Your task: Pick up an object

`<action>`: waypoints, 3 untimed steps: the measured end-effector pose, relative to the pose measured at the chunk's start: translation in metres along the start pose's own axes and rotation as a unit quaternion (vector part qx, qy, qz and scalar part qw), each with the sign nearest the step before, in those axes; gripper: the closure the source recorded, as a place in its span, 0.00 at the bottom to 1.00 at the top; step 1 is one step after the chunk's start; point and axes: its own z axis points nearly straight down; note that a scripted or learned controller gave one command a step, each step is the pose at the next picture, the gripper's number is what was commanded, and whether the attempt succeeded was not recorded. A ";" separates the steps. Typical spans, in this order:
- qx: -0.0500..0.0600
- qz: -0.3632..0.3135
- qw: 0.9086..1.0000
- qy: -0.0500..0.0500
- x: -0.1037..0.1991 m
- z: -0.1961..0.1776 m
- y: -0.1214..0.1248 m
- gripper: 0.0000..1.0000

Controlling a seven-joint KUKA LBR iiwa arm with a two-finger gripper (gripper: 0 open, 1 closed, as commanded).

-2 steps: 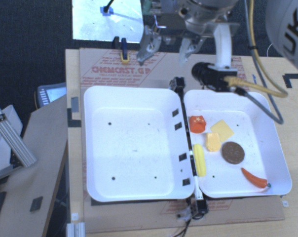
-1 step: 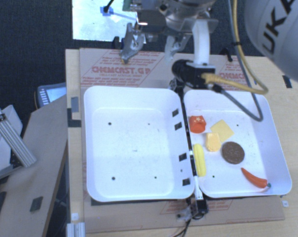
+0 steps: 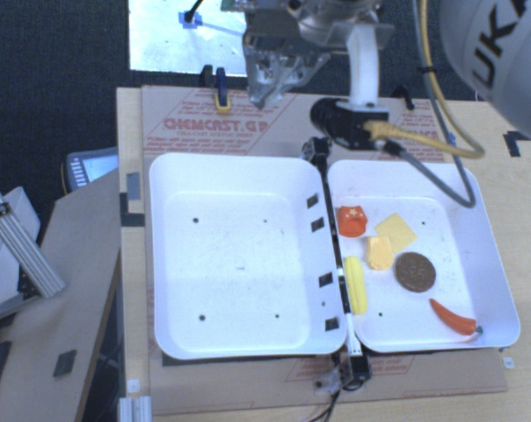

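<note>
Wooden bench [image 3: 134, 130] under a slanted overhead camera, dark carpet beyond at 12 o'clock, pink printed board [image 3: 213, 123] laid across the top. Two shallow white bins side by side: left bin [image 3: 164, 262] at 9 o'clock of centre, right bin [image 3: 485, 262] at 3 o'clock, joined along a black clipped seam. Contents of right bin: orange-red piece [image 3: 352, 221] near the seam at 11 o'clock of the group; pale yellow wedge [image 3: 396, 232] just beside it at 3 o'clock; smaller yellow block [image 3: 380, 253] below, touching or nearly touching a brown round disc [image 3: 416, 272]; yellow corn-like piece [image 3: 356, 286] along the seam at 7 o'clock; red chili [image 3: 454, 318] at 5 o'clock, well apart from the corn. Gripper [image 3: 267, 90] at 12 o'clock, above the board behind the left bin, well apart from every item; fingers blurred, open or closed impossible to tell, nothing visible between them.
</note>
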 end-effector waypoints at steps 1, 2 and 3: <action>0.001 -0.002 1.000 -0.001 0.001 -0.008 0.002 1.00; 0.002 -0.002 1.000 -0.001 0.001 -0.008 0.002 0.00; 0.002 -0.004 1.000 -0.002 0.002 -0.017 0.004 1.00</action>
